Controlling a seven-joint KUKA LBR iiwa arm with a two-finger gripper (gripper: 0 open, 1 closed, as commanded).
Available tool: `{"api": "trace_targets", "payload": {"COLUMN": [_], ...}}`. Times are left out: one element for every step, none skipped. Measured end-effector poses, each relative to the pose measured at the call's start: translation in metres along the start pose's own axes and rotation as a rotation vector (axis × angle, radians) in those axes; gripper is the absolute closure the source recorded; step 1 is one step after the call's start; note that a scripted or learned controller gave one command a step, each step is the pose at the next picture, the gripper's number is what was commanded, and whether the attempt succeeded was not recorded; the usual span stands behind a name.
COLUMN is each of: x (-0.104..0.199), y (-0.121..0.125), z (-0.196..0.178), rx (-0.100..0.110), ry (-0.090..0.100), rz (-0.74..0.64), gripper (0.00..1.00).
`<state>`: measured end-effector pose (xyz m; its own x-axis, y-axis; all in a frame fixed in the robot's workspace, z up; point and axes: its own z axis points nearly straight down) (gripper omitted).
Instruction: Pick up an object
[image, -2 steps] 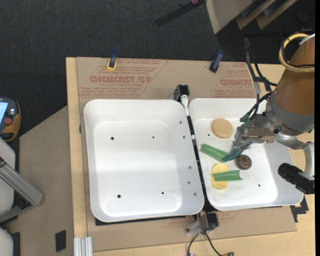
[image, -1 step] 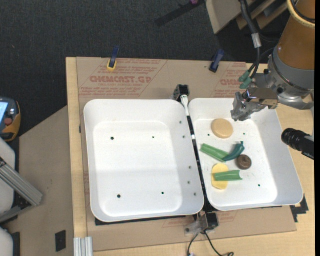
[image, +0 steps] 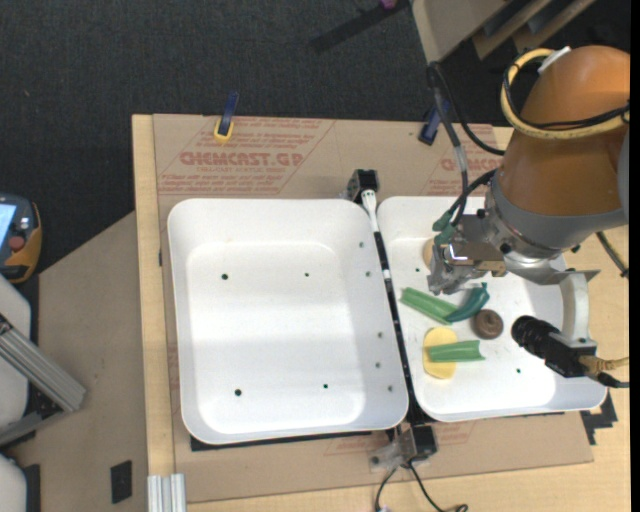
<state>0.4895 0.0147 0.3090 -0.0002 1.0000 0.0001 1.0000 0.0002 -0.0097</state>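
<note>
Several objects in right bin (image: 560, 400) | green pieces (image: 440, 305) below fingers (image: 447, 285) | grip state unreadable

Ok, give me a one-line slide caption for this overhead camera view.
KUKA arm's gripper poised over green pieces in the right bin.

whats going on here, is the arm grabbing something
The arm's gripper hangs low in the right bin, just above a cluster of small objects: green pieces, a yellow piece and a brown round one. Nothing is visibly held. The left bin sits beside it.
</note>
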Motion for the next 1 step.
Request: {"api": "trace_targets", "payload": {"x": [0.0286], "y": [0.0037], "z": [-0.0962], "rx": [-0.022], "ry": [0.002], "rz": [-0.005], "gripper": [1.00]}}
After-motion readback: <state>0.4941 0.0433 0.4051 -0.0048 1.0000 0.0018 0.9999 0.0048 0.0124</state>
